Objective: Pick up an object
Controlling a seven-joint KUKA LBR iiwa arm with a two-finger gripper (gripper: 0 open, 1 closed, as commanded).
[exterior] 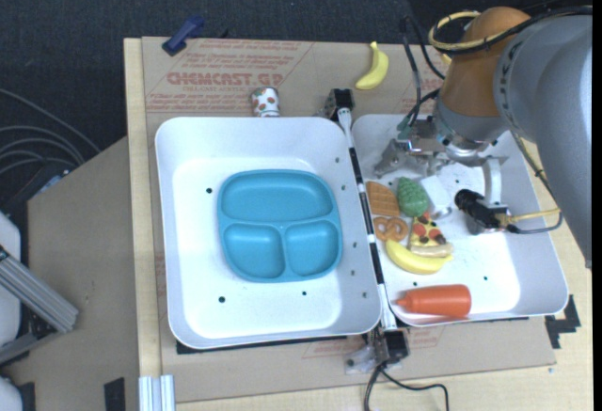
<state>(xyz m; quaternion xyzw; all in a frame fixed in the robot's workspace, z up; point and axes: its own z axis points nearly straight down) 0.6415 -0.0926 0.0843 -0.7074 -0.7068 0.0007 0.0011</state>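
Observation:
My gripper (411, 153) hangs low over the far left part of the right bin (527, 277), under the orange wrist band. Just in front of it lie a green broccoli-like piece (411, 195) and a tan waffle (381, 199). Closer to the front are a pretzel (390, 229), a small pizza slice (431, 234), a yellow banana (414, 259) and an orange-red sausage-shaped toy (435, 301). Nothing shows in the gripper.
The left bin (188, 287) holds a blue divided plate (279, 223). On the board behind the bins lie a second banana (373, 69), a small red-and-white object (266, 101) and a blue item (183, 35). The arm covers the right bin's far right corner.

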